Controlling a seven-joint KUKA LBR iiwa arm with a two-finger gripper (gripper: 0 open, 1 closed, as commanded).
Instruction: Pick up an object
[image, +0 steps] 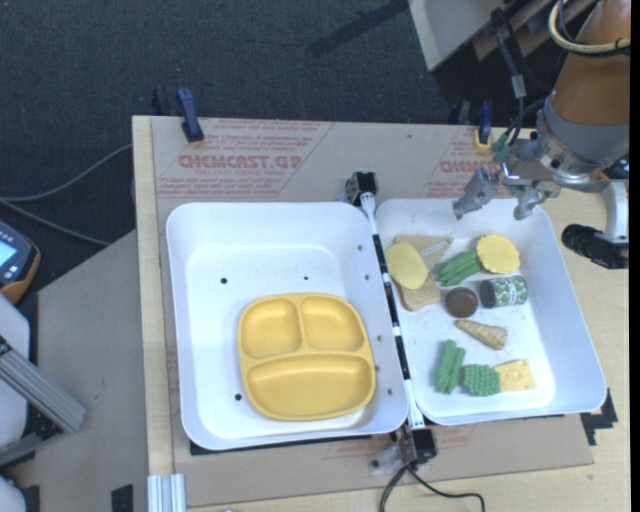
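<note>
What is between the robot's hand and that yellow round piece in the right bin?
Nothing visible. The hand hangs open above the right bin's far edge, and the yellow round piece lies just below it, uncovered.

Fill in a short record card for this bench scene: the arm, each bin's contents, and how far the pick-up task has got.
arm: two-finger gripper hovers over the right bin's far rim, jaws spread, nothing between them
left bin: shallow white plastic bin holding a yellow three-compartment plate
right bin: shallow white plastic bin holding small toy foods, among them a yellow cheese wedge and a brown disc
task: nothing picked up yet
</note>
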